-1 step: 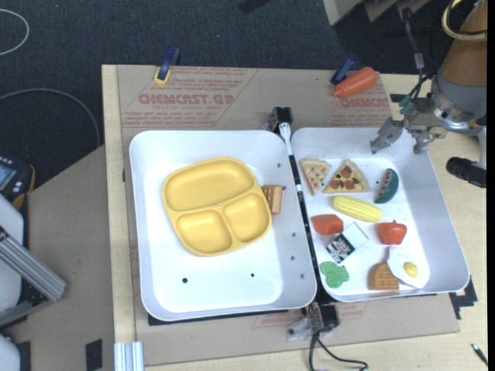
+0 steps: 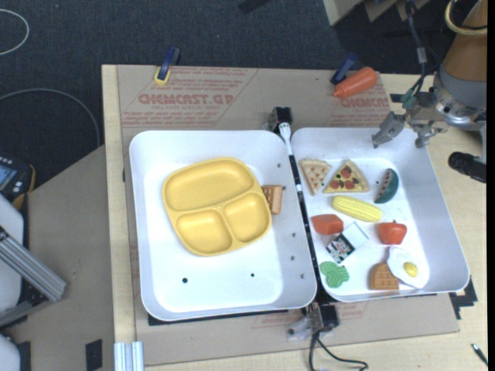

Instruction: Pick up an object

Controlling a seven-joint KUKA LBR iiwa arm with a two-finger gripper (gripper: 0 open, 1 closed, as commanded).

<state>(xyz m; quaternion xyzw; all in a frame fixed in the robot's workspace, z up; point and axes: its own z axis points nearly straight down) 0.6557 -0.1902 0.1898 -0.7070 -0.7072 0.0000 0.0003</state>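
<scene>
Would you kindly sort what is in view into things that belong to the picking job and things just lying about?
Job: gripper; right bin with corn cob, pizza slice, fried egg, broccoli.
Lying about: yellow divided plate, left bin, orange clamp.

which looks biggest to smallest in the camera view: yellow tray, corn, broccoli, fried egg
1. yellow tray, far the largest
2. corn and fried egg look about alike in area, so I won't rank them; the corn is longer, the egg rounder
3. broccoli, smallest
</scene>
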